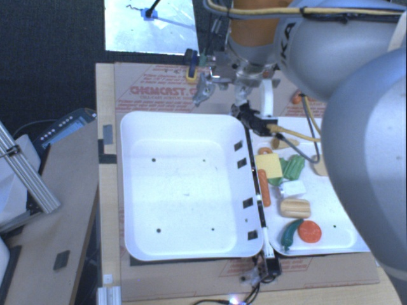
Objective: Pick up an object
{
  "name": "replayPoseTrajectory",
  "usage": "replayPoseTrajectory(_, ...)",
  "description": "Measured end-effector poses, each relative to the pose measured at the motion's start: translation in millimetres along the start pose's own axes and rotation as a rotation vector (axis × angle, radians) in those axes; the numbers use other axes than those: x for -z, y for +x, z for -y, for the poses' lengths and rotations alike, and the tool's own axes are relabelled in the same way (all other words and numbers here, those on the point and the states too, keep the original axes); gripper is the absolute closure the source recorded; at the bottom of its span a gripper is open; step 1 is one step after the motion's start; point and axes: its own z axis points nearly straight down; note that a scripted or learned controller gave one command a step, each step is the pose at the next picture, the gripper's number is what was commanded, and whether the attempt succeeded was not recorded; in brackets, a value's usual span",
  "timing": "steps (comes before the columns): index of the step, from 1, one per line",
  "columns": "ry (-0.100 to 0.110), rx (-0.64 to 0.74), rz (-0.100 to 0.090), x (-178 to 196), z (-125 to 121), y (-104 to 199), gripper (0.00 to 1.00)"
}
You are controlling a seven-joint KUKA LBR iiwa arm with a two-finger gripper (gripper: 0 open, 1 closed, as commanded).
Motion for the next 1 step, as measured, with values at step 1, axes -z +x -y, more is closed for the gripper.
replayPoseTrajectory(1,-0.001,0.002,-0.001,24.5,-0.4,87.5,0.0)
